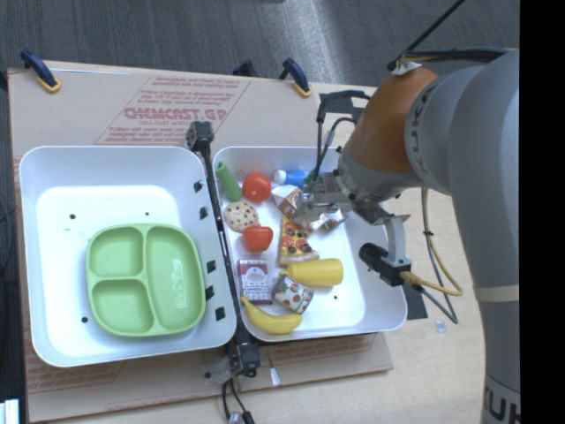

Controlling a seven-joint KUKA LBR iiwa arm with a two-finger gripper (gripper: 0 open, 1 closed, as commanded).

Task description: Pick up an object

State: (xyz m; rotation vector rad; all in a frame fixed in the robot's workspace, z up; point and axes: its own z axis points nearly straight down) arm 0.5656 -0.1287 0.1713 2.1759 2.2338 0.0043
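Observation:
The right bin (381,300) holds several toy foods: two red tomatoes (257,187) (259,238), a cookie (240,215), a green item (229,182), a pizza slice (295,241), a yellow cylinder (316,272), a banana (271,319), a red carton (254,280), a small packet (293,295) and a blue-and-white item (289,177). My gripper (311,208) hangs low over the bin's upper middle, just above the pizza slice and beside a brown-and-white piece (287,201). The wrist hides the fingertips.
The left bin (53,184) holds a green three-compartment tray (146,278). A cardboard sheet (168,109) lies under both bins, held by blue clamps (296,76). A black clip (200,134) sits on the divider between the bins. The arm and its cables cover the right side.

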